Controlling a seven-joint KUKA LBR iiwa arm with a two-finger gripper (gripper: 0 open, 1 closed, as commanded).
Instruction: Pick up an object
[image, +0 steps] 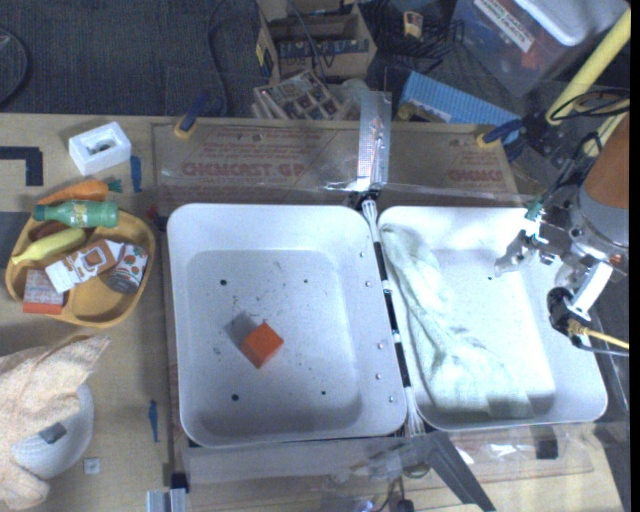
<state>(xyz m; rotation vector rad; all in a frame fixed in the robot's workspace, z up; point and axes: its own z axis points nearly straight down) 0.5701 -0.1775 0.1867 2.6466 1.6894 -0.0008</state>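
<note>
Over at the right edge of the right bin, the tool is hanging above the bin's upper right corner, and I am seeing nothing caught in it. From this slant I cannot tell how it is set, so I am leaving that unjudged. The arm's wrist, with its orange band, is sitting just beyond the rim, and a yellow-tipped cable is trailing off below it.

I am reading the task as barely begun. The only clear candidate I am finding is the orange block, and it is lying flat on the floor of the left bin, a little left of that bin's middle, with a small grey patch just beside its upper left corner. It is well apart from the tool, with the divider between the bins lying in between.

Under the tool, a pale crumpled cloth is lying along the left side and bottom of the right bin; I am judging it a second possible thing to lift, though a soft one.

Everything is remaining to do: choosing a target, travelling over it, descending, closing and lifting. On the desk to the far left, a yellow bowl of toy food and a small white box are sitting outside both bins, and I am treating them as out of play.
</note>
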